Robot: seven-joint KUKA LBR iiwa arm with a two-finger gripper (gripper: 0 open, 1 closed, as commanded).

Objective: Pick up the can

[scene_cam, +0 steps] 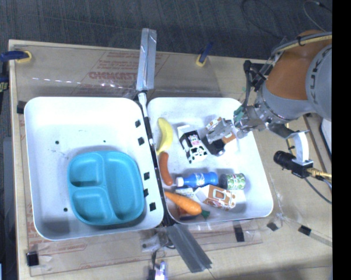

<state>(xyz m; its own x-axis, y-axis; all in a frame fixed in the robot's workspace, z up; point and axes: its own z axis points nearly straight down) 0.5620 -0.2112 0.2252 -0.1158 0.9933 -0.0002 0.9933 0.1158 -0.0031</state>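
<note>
Worktop (59, 63): wooden, carrying two shallow white bins side by side.

Left bin (41, 127): holding a blue divided plate (105, 186), which is lying flat toward the bin's near side.

Right bin (254, 168): holding the clutter listed below.

Can (235, 182): lying on its side near the right bin's near right corner, green and white label showing, just beside the cap end of the blue bottle (199, 179) and touching or nearly touching the small printed carton (220, 198) in front of it.

Blue bottle: lying on its side across the middle of the bin, between the sausage (165, 168) and the can.

Banana (164, 134): lying along the bin's left wall, with the sausage just below it.

Carrot (184, 203): lying at the near edge, left of the carton.

Black and white box (193, 145): sitting near the bin's centre, right of the banana.

Arm (295, 77): grey with an orange band, reaching in from the right over the far right part of the right bin.

Tool (218, 134): hanging just right of the black and white box, well apart from the can. Whether it is wide or narrow: cannot tell; nothing is visibly sitting between its tips.
</note>
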